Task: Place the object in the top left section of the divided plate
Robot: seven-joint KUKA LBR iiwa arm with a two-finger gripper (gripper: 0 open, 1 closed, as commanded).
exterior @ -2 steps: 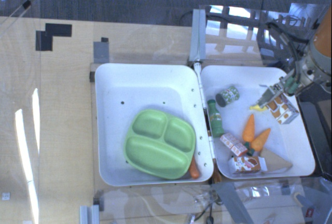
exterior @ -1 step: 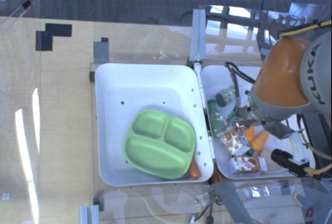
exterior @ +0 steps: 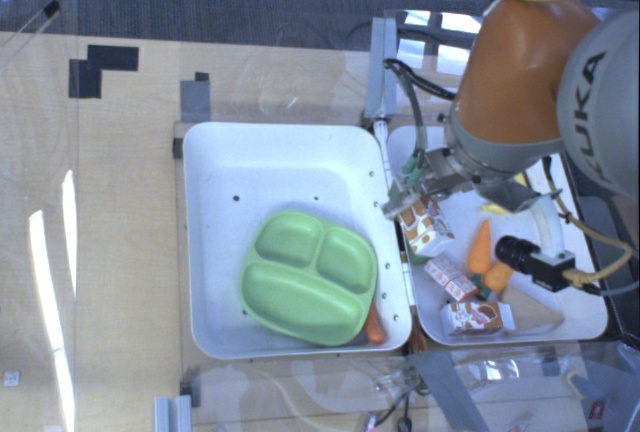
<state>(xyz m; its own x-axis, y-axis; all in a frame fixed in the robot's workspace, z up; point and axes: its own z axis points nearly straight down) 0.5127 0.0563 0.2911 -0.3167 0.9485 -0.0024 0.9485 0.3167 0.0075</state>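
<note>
Green divided plate [exterior: 308, 277] lying in left bin [exterior: 215, 220]. We are seeing the pincer [exterior: 418, 192] hovering over a snack packet [exterior: 424, 226] in right bin; grip state untellable. Risk: packet snagging the bin wall during transfer.

Green divided plate [exterior: 308, 277], white bins [exterior: 215, 220], orange carrot [exterior: 481, 247], grey-and-orange arm [exterior: 520, 80]

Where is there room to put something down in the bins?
Bare floor lies in the left bin above and left of the green divided plate. The right bin is crowded with the carrot, snack packets and the gripper.
</note>
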